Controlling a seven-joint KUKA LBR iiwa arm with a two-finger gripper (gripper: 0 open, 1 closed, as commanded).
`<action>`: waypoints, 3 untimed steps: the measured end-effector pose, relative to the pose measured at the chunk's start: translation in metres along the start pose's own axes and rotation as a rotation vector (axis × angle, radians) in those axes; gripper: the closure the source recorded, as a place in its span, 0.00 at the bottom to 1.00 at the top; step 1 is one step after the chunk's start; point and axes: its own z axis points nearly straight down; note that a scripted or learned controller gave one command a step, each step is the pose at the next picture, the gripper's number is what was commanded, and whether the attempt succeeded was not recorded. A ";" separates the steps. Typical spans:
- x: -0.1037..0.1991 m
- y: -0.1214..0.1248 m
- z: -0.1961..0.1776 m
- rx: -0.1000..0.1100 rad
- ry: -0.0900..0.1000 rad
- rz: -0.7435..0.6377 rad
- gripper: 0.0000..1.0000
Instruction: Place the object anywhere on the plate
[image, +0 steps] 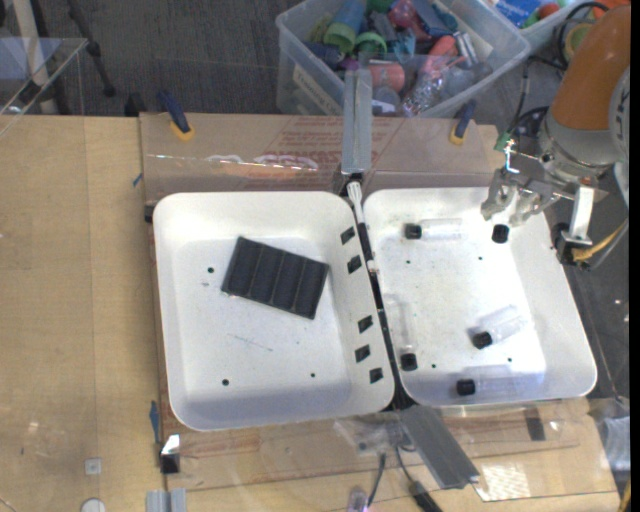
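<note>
Lying flat in the left white bin (180, 225), your dark ribbed rectangular plate (275, 277) sits tilted. Several clear plastic tubes with black caps (497, 328) lie in the right white bin (560, 300). Above its far corner hangs the gripper (510, 205); you cannot tell its jaw state.

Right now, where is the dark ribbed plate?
The dark ribbed plate lies flat in the left bin, slightly above its middle, near the divider between the bins.
</note>
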 end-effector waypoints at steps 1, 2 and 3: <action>-0.046 -0.037 -0.091 -0.001 0.001 0.406 1.00; -0.082 -0.066 -0.160 0.000 0.001 0.507 1.00; -0.082 -0.066 -0.160 0.000 0.001 0.506 0.00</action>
